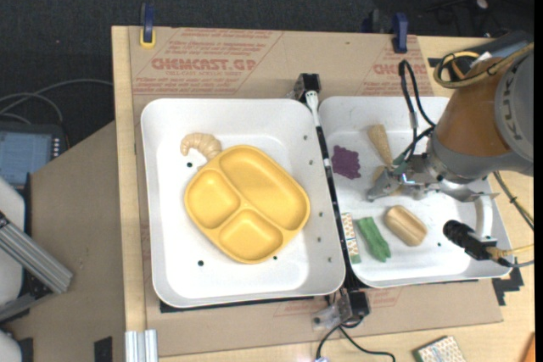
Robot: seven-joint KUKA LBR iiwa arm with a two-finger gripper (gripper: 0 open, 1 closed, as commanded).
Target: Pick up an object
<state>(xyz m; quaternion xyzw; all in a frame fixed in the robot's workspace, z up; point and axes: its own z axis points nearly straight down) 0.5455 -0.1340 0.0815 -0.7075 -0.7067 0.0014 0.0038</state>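
Right now I have the pincer (383, 182) low in the right bin (424, 271), at the frame's right-centre; I cannot tell how it is set. The nearest candidate is the tan block (405, 225), just below and right of it, long axis running upper left to lower right. The green piece (372, 237) lies beside that, lower left.
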